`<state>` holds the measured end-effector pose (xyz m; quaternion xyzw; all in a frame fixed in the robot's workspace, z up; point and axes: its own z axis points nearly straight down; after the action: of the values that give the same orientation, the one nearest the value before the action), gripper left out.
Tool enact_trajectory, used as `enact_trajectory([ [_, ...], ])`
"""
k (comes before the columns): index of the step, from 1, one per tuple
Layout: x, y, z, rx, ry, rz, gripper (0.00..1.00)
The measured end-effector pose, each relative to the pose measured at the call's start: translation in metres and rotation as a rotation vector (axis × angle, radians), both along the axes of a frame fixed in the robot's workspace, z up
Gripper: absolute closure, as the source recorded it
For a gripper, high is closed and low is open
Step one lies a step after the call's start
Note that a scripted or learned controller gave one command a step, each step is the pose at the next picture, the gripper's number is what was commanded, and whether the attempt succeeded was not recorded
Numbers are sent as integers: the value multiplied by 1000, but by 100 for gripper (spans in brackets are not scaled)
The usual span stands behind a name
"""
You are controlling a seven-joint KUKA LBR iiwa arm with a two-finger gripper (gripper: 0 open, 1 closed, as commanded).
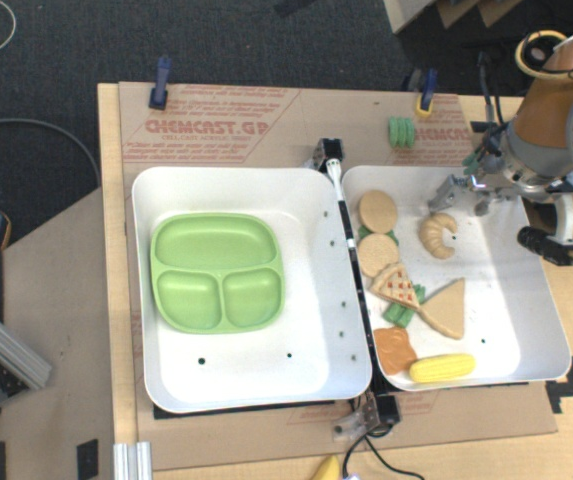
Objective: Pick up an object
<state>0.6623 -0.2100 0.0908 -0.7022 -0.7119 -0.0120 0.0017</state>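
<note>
Glossy white bins (166,368); moulded green tray (217,271); crescent croissant (438,235).

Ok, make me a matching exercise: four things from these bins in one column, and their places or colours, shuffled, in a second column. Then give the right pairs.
Things:
1. divided plate
2. toy corn cob
3. toy croissant
4. toy pizza slice

Places or colours:
A. yellow, at the right bin's near edge
B. light green, alone in the left bin
C. triangular with red on top, beside the divider between the bins
D. tan and curved, just below the gripper

Pairs: 1-B, 2-A, 3-D, 4-C
</note>
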Motion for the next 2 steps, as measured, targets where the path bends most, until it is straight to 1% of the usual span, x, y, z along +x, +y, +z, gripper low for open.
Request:
enact_trajectory([
  [1,-19,0,-2,0,6,-1,0],
  [2,-14,1,2,-3,16,-6,0],
])
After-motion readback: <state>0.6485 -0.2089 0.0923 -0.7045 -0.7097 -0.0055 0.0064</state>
